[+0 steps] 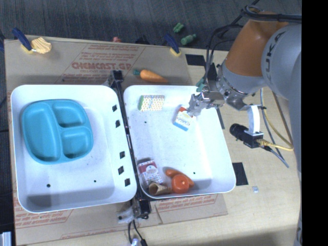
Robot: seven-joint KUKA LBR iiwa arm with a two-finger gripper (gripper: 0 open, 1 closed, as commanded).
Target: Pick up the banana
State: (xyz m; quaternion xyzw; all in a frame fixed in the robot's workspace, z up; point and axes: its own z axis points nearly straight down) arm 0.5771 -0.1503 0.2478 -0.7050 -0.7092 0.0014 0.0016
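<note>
My gripper (196, 108) hangs over the far right part of the right bin (215, 152), reaching in from the right. Just below and left of it lies a small white, blue and orange carton (183, 120), touching or nearly touching the gripper's tip. At the bin's near edge sit an orange-red round fruit (180, 182), a tan-brown piece (159, 189) and a red packet (147, 168). A green-dotted white block (151, 103) lies near the far wall.
The left bin (31, 188) holds a blue divided plate (56, 129). A carrot (151, 76) lies on the cardboard behind the bins. A yellow lump with a blue clip (40, 46) sits at the cardboard's far left corner. Cables trail at the right.
</note>
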